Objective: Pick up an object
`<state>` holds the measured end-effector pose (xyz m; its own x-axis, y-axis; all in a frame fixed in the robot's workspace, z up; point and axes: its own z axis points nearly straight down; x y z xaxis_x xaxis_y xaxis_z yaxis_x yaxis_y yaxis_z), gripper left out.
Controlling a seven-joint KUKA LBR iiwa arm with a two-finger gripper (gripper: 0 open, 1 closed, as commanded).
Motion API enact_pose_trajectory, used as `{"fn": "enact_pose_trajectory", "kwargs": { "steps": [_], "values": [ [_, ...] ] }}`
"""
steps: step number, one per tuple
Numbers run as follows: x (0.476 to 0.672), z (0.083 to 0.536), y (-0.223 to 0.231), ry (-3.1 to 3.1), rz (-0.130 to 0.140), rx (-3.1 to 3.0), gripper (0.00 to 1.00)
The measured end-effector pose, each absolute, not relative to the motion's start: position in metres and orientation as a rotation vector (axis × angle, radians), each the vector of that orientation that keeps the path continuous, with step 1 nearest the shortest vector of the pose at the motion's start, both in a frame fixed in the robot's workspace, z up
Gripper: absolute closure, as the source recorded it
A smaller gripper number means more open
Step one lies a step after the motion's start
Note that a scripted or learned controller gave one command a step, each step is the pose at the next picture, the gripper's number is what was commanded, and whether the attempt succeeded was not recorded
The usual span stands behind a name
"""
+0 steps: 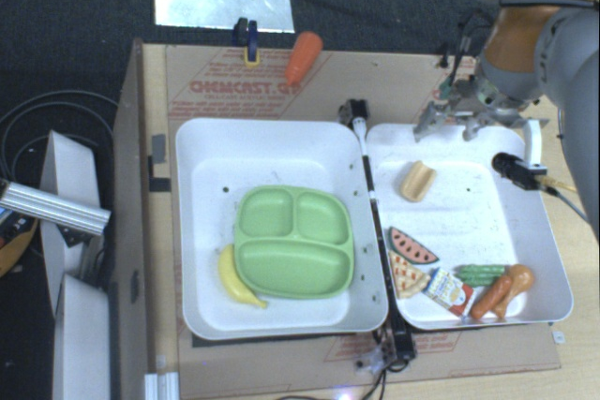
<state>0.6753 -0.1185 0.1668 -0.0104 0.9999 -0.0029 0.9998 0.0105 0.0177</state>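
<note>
Up at the far edge of the right bin, the gripper hangs from the grey arm, its two fingers spread apart over the bin's back rim with nothing between them and nothing touching them. Nearest to it, down and to the left on the bin floor, lies a small tan bread roll, pale and oblong, lying on its own well apart from the other pieces. Further toward the near edge sit a watermelon slice, a pizza slice, a small packet, a green pod and an orange-brown sausage, crowded together. Across the divider, the left bin holds a green divided plate with a yellow banana against its left side. Beyond both bins, an orange carrot rests on the cardboard.
</note>
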Motion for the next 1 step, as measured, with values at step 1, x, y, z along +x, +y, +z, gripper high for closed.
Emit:
{"fn": "enact_pose_trajectory", "kwargs": {
  "steps": [1],
  "values": [
    [0.6686, 0.0843, -0.0909, 2.229, 0.001, 2.215, 0.00]
  ]
}}
